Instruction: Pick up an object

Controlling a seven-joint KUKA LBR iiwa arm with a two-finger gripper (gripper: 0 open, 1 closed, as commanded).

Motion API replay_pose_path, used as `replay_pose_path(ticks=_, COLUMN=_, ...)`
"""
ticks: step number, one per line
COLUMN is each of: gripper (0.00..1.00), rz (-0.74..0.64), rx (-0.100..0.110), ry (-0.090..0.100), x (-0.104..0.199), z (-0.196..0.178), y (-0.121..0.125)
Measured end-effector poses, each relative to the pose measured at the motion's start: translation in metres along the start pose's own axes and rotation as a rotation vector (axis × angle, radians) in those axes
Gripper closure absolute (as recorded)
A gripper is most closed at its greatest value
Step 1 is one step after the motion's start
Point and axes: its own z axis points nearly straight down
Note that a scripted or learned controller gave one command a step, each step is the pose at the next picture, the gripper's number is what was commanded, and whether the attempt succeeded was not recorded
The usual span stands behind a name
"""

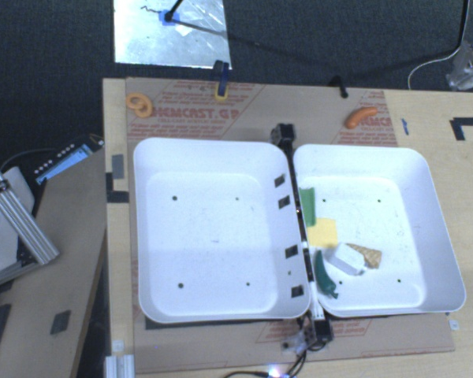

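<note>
Far left: aluminium frame rail (16, 219) lying slantwise off the bench, well apart from the bins. Cardboard sheet (244, 105) under both bins. An orange ring (139, 105) sits on its upper left corner, and a yellow-and-blue clamp (221, 80) on its top edge. Silver foil sheet (172, 22) lies beyond on the dark floor. Left bin (142, 235): white floor bare, open room wall to wall. Seam between the bins carries black clips (284, 202), running top to bottom. Right bin (433, 227): all contents crowd its left side, with the right half of the floor open. Green strip (307, 207) lies just beside the seam wall, long axis along that wall, pointing up-down in the view. Yellow block (324, 232) just below it, square-on and touching or nearly touching the strip's lower end. Dark green piece (325, 278) at the lower left, long axis tilted, upper end toward the seam, lower end toward the bin's front. White block (347, 260) lies between the yellow block and the dark green piece, long axis slanting down to the right. Tan wedge (368, 253) lies against the white block's right side, tip pointing right. Orange sausage-shaped piece (361, 116) on the cardboard above the right bin, outside it, tilted up to the right.
</note>
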Motion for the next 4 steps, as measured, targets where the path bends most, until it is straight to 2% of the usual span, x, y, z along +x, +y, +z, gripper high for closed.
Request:
replay_pose_path(ticks=1, gripper=1.0, rz=0.001, rx=0.007, ry=0.002, x=0.024, z=-0.006, y=-0.085)
replay_pose_path(ticks=2, gripper=1.0, rz=0.013, rx=0.001, ry=-0.006, x=-0.079, z=-0.042, y=-0.061)
replay_pose_path(ticks=3, gripper=1.0, rz=0.001, rx=0.019, ry=0.005, x=-0.034, z=0.09, y=-0.094)
replay_pose_path(ticks=4, gripper=1.0, rz=-0.004, rx=-0.001, ry=0.0, x=0.016, z=0.033, y=-0.056)
